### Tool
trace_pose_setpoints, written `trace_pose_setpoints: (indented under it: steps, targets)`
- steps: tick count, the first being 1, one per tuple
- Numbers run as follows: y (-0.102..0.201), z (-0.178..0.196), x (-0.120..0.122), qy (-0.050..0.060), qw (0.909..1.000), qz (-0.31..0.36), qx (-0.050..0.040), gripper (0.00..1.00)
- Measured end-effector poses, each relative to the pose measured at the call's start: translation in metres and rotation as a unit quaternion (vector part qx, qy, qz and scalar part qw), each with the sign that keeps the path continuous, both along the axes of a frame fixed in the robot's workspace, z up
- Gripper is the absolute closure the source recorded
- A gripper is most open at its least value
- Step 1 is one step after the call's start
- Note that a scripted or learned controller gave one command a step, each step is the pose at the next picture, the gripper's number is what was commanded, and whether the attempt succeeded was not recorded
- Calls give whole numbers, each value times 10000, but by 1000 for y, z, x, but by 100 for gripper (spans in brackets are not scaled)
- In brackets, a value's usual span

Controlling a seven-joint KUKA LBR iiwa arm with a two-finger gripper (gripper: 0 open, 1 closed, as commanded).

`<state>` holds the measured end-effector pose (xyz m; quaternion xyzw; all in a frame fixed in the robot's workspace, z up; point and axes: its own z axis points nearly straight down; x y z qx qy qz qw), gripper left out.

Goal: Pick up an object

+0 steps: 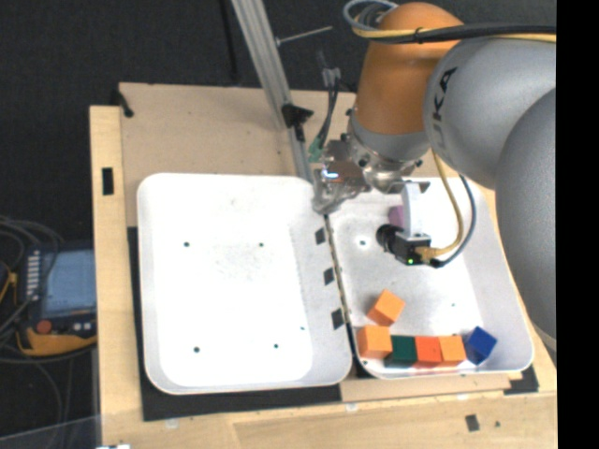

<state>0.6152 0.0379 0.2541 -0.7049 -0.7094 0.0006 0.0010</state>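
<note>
Hand [329,183]: over the far left corner of the right bin [449,293]; whether apart or together cannot be told.
Lone orange block [387,307]: well apart from the hand, toward the bin's near wall, turned diagonal. It stands clear of its neighbours and is likely the easiest pick.
Row of blocks [416,350]: farther from the hand, against the near wall, touching side by side and ending in a blue block [480,343].

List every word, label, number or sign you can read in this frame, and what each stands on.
Dark lettering on the grey robot arm: seen at a steep slant, too distorted to read.
Handheld device with a blue screen, left of the bench: anything on it is too small and blurred to read.
No other text can be read.
</note>
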Motion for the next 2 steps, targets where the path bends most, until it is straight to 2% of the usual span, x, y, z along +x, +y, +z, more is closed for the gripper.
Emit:
trace_pose_setpoints:
  steps: [1,2]
  targets:
    - [49,6,-11,0,10000,7,8,100]
    - [46,5,-10,0,10000,-25,3,0]
